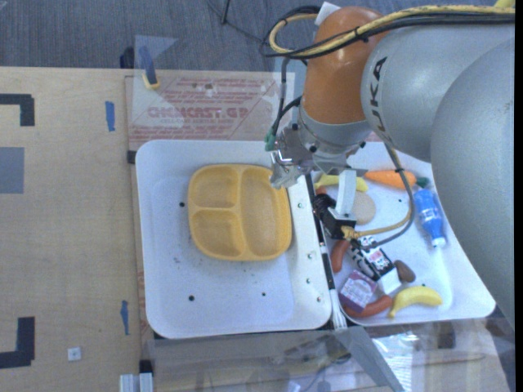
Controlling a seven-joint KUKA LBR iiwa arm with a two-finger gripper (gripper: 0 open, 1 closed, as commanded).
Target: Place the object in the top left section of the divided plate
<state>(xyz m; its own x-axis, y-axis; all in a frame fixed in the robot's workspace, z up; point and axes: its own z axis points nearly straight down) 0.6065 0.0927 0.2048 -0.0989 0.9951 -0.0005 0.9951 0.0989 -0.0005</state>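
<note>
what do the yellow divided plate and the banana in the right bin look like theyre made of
Divided plate: likely moulded plastic, matte, one even yellow with soft rounded ridges. Banana: probably a plastic toy, smooth and uniformly bright yellow, though the view is too coarse to be sure.

Even, bright overhead light, soft shadows, mild blur, no strong glare.

Arm [441, 88]: smooth grey rounded casing, large curved segments, dark "KUKA" lettering partly visible on its side. Orange band [339, 64]: glossy, dome-shaped, just beside the lettering. Yellow cable [425, 13] with black cable running along the casing and looping over the band. Wrist mount [315, 141] under the band: metallic grey, with thin wires.
</note>
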